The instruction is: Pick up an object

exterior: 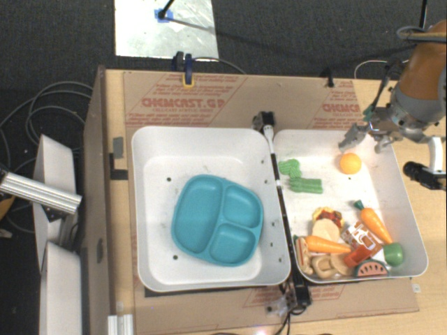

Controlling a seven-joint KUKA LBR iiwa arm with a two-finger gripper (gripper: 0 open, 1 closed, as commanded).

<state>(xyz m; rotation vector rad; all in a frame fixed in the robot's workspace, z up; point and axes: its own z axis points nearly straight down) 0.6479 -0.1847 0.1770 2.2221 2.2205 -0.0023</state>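
Jaws spread open, holding nothing | orange ball (350, 162) just below-left of them, apart | right bin (412, 208)

An orange ball (350, 162) lies alone on the right bin's (412, 215) floor near its far wall. Two green pieces (299, 175) sit left of it; carrots (374, 222) (and other toy food, jumbled) fill the near end.

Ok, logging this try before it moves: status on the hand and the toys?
Hand open, holding nothing, above right bin's far edge. Orange ball nearest, lying apart from the toy pile. Nothing blocking it.
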